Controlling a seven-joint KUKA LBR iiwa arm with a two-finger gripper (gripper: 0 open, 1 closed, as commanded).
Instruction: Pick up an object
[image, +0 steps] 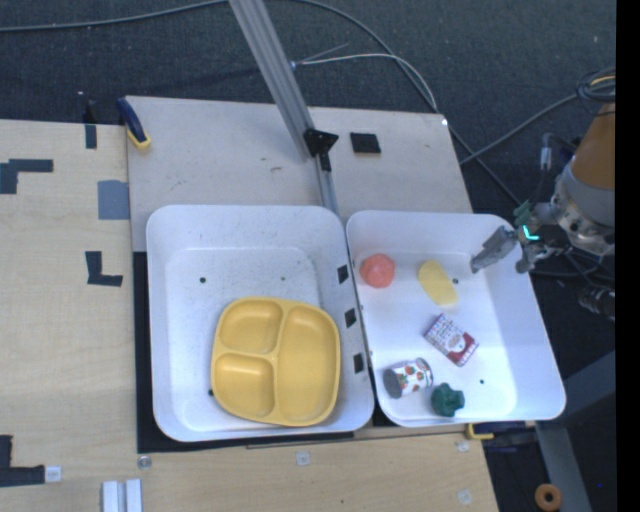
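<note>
The right bin (520, 320) holds a pink-red ball (377, 270), a yellow lemon-shaped piece (437, 282), a red and white packet (450, 340), a small white cup with red marks (408, 377) lying on its side, and a green lump (447, 400). My gripper (507, 252) hovers at the bin's upper right rim, open, with nothing between its two grey fingers (490, 250). It is to the right of the yellow piece and apart from it.
The left bin (170, 300) carries a yellow divided plate (277, 360). A metal pole (280, 75) rises behind the bins. Cables run across the dark floor at the top and right. The arm's orange band (598, 150) is at the right edge.
</note>
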